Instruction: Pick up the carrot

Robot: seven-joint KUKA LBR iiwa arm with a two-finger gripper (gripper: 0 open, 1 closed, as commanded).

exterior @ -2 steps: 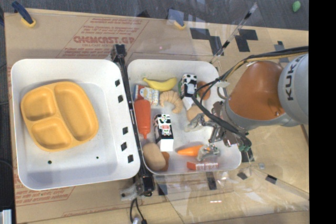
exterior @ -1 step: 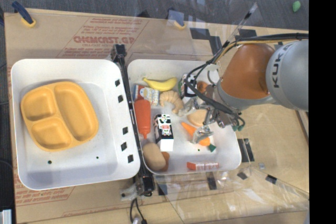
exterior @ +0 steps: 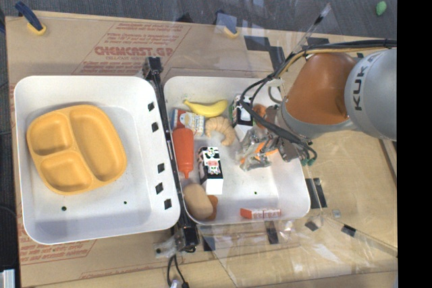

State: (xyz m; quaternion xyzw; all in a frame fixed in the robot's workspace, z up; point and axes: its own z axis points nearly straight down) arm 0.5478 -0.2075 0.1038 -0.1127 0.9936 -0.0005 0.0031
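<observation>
Spotting the gripper (exterior: 255,155) hanging low inside the right bin (exterior: 287,189), just toward three o'clock of the bin's middle, under the grey arm (exterior: 378,94) and its orange band, reaching in from three o'clock. Not managing to tell whether open or closed: seeing there a blur of metal, cables and a fleck of orange, possibly part of the tool itself.

Locating the carrot (exterior: 182,152) well apart from the gripper, at nine o'clock of it, lying along the bin's nine o'clock wall, long axis running from twelve to six. Noting nothing touching it from above.

Counting neighbours:
- Seeing a small white-and-green carton (exterior: 191,121) touching the carrot's twelve o'clock end.
- Seeing a banana (exterior: 207,106) lying at twelve o'clock of the bin, near the rim.
- Seeing a pale croissant-shaped pastry (exterior: 221,130) just below the banana, between carrot and gripper.
- Seeing a black-and-white carton (exterior: 212,164) just beside the carrot at its three o'clock.
- Seeing a brown potato-like lump (exterior: 199,202) at the carrot's six o'clock end, close to it.
- Seeing a small red box (exterior: 260,214) lying flat against the six o'clock wall.

Finding, at nine o'clock of the view, the left bin (exterior: 135,206) holding a yellow divided tray (exterior: 75,147), both bins sitting side by side on the bench (exterior: 101,44).
</observation>
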